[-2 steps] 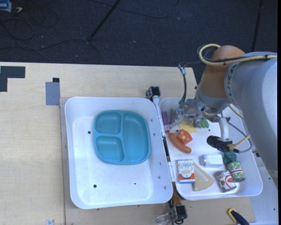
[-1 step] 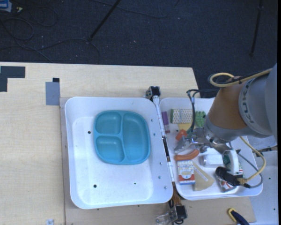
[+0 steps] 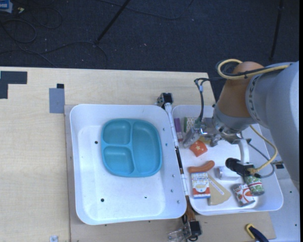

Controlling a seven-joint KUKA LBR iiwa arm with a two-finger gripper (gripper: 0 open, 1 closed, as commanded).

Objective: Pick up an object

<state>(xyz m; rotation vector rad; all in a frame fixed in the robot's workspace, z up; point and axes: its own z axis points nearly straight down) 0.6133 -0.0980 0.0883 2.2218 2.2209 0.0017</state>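
Reaching in from the right, the grey arm (image 3: pixel 272 100) with its orange band bends over the far part of the right bin (image 3: pixel 273 199). Under it the pale wooden bench (image 3: pixel 25 175) carries both white bins side by side, their inner walls touching. The left bin (image 3: pixel 83 205) holds a blue divided plate (image 3: pixel 131 147) with three compartments, lying flat toward its far right. The gripper (image 3: pixel 204 134) hangs low in the right bin near the dividing wall. How far open it is cannot be told, and nothing can be seen held in it. Just in front of it, touching or nearly so, lies a small red-orange box (image 3: pixel 198 148). Nearer the camera lies a sausage (image 3: pixel 201 167), then a small printed carton (image 3: pixel 201 186) with a tan wedge (image 3: pixel 219 194) beside it. A green-labelled can (image 3: pixel 255 187) and a crumpled packet (image 3: pixel 242 196) sit together in the near right corner.
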